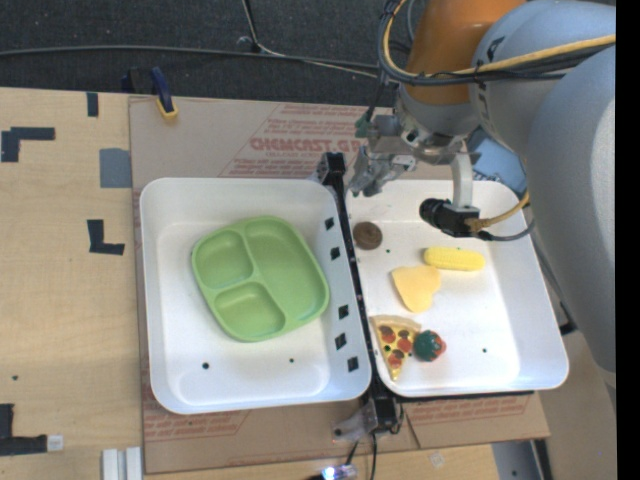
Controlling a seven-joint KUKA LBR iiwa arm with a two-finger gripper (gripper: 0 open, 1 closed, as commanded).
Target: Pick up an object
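The claw (375,173) hangs over the far left corner of the right white bin (520,363); whether it is spread or pressed together cannot be told. Just below it lies a small round brown cookie (368,235), flat on the bin floor near the divider. Nearby sit a yellow corn-shaped toy (454,259), a pale yellow cheese wedge (415,287) and a pizza slice (393,344).

A green tray (260,278) lies in the left bin (160,268); both bins sit on cardboard (220,138), with a blue clamp (160,90) at its corner
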